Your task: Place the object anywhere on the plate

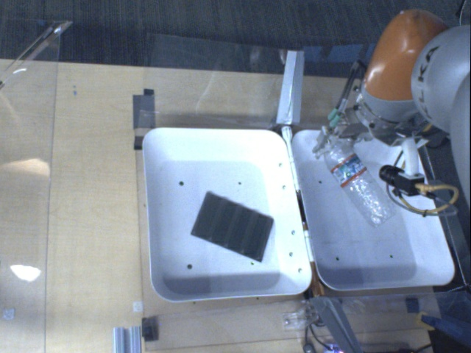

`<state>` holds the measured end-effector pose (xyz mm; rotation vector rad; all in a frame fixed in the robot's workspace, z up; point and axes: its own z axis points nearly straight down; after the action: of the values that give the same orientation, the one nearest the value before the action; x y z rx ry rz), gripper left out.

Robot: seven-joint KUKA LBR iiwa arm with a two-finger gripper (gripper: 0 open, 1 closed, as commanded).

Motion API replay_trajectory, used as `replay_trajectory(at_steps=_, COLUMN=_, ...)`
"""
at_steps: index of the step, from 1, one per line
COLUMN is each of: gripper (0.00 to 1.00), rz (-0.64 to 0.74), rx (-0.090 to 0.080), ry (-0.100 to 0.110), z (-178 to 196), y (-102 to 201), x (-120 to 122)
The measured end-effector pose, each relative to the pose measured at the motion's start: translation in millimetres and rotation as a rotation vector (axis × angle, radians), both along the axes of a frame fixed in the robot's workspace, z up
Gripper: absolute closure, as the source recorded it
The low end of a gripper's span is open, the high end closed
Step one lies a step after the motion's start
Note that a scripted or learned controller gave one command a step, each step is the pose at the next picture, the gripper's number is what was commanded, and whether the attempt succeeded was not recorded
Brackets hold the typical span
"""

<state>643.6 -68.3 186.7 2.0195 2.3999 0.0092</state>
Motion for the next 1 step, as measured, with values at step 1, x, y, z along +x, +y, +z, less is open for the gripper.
replay_trajectory(at_steps=1, gripper=1.0, rz=0.18, rx=-0.002, ry=-0.001, z=77.0, y=54.7, x=-35.4)
